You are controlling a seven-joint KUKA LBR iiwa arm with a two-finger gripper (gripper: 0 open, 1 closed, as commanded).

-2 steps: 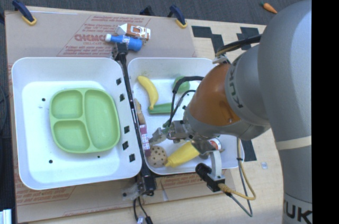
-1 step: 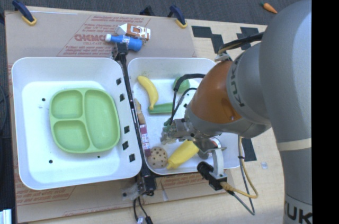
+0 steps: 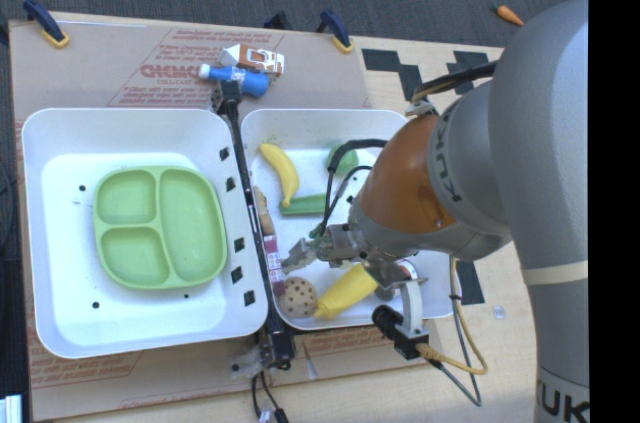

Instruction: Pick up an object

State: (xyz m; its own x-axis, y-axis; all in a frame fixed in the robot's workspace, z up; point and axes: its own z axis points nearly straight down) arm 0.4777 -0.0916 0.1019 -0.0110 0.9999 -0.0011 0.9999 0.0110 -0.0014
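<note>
1. Camera view showed me the hand (image 3: 318,251) low inside the right bin (image 3: 300,126), hanging under the orange-banded wrist; its metal parts pointed toward the bin's left wall, and I could not tell whether it was apart or together, nor whether it had anything in it.
2. Just beside the hand lay a yellow block (image 3: 347,291), tilted, one end under the wrist, and touching or nearly touching that block sat a small speckled ball (image 3: 297,291) in the bin's near corner. I judged either one the likely target, since the hand was lowest there.
3. Further out in the same bin I saw a banana (image 3: 281,172), a green stick (image 3: 303,204) below it, and a green piece (image 3: 345,158) partly hidden by the arm.
4. The left bin (image 3: 40,211) held a green divided plate (image 3: 159,227), well apart from the hand, probably as a drop place.
5. On the worktop (image 3: 100,51) behind the bins lay a small carton with a blue cap (image 3: 245,71); clamps pinned the cardboard sheet, presumably to keep it from sliding.
</note>
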